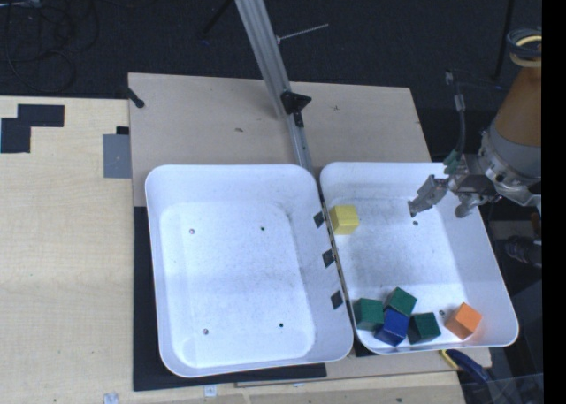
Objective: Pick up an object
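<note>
I see the left bin on the bench with nothing gripped there. In the right bin, a yellow cube sits against the left wall near the divider. Green cubes, a blue cube and an orange cube cluster at the near edge. Gripper hovers over the far right part, fingers spread apart, holding nothing, well apart from the cubes.

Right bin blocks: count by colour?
Yellow block: 1
Green blocks: 3
Blue block: 1
Orange block: 1
Total: 6, all in the right bin.
</note>
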You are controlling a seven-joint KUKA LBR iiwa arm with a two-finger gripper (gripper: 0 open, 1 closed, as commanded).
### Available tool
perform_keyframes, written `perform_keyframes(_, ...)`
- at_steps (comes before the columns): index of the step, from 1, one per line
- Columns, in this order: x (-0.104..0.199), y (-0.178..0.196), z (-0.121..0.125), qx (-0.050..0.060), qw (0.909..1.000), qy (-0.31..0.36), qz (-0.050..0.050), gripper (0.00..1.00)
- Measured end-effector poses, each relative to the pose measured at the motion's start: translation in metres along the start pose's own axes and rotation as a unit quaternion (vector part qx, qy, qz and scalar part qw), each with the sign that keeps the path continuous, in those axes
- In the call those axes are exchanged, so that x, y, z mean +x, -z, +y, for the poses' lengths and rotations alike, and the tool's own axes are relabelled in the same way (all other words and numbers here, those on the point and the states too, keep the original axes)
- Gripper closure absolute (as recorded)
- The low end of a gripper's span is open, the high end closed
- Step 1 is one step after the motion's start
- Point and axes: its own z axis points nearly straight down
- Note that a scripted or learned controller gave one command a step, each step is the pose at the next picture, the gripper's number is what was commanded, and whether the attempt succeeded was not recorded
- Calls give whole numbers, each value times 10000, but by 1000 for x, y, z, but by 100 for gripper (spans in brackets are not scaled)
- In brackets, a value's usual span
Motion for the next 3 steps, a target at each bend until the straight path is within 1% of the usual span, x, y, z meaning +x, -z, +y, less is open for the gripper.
perform_keyframes(1, 23, -8, -3, 13, 10000, 29, 5, 0)
perform_keyframes(2, 44, -82, 61, 15, 10000, 27, 3, 0)
perform_keyframes(3, 91, -46, 32, 6, 10000, 37, 12, 0)
